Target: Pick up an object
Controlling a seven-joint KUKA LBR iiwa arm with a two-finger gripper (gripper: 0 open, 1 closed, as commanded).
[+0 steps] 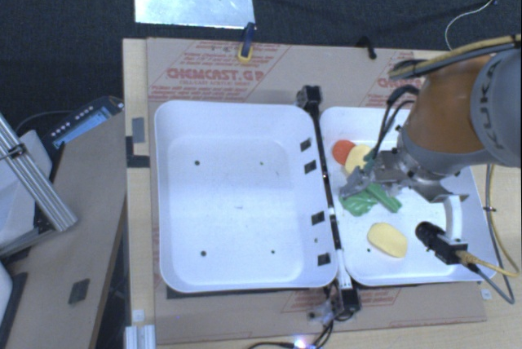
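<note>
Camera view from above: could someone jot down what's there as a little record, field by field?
arm: grey with orange band, reaching in from the right over the right bin
gripper: low over the green object; grip cannot be judged
right bin: green object, yellow object, orange-red object, pale yellow object
left bin: bare white floor
bench: brown cardboard sheet under both bins

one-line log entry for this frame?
arm over right bin | gripper at green object | grasp unconfirmed | yellow object, orange object loose
</note>
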